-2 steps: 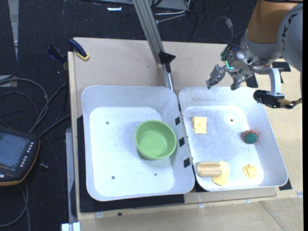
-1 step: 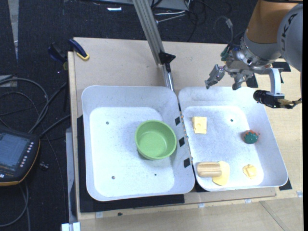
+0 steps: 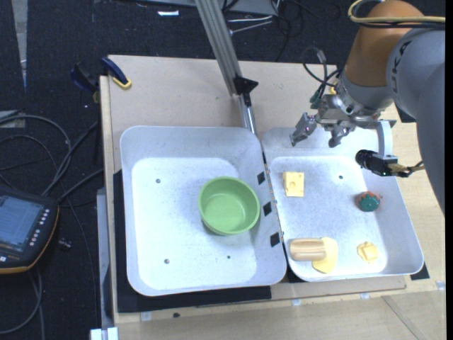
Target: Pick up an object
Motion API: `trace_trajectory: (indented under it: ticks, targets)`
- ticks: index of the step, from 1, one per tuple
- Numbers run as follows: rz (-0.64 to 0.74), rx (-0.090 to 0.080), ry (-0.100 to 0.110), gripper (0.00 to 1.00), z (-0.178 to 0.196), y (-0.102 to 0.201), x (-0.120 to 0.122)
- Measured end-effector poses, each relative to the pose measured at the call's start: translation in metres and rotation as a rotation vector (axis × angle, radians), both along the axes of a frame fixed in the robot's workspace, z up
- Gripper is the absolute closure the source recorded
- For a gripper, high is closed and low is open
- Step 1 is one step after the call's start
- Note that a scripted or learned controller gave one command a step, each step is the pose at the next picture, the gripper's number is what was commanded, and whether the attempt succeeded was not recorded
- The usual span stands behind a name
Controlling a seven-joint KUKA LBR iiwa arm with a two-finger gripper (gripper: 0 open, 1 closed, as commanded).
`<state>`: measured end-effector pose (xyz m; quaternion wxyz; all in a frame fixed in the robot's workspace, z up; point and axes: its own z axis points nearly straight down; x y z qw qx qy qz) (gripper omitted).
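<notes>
The grey metal claw [image 3: 320, 134] hangs over the back edge of the right white bin [image 3: 403, 225], fingers spread wide w/ nothing between them. Below it lie a yellow cheese square [image 3: 294, 183], a small teal ball [image 3: 368, 202], a tan bread roll [image 3: 308, 249] & a small yellow lump [image 3: 367, 251]. A round green bowl [image 3: 228, 205] sits in the left white bin [image 3: 148, 190], well apart.

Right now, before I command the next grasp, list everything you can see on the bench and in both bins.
bins: 2, white, side by side on the bench
bowl: 1, green, in the left bin
cheese block: 1, yellow, right bin, far left part
bread roll: 1, tan, right bin, near edge
small toy: 1, yellow, right bin, near right corner
round item: 1, teal, right bin, right side
pincer: 1, grey, above the right bin's far edge, open
</notes>
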<state>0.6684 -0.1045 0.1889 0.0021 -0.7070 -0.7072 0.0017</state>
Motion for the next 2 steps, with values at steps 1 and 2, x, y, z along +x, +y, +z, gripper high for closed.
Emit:
trace_trajectory:
  ticks: [1,2]
  targets:
    - [0.0,0.0,-0.001,0.0,-0.047,0.001,0.007]
    - [0.0,0.0,-0.001,0.0,-0.096,0.002,0.006]
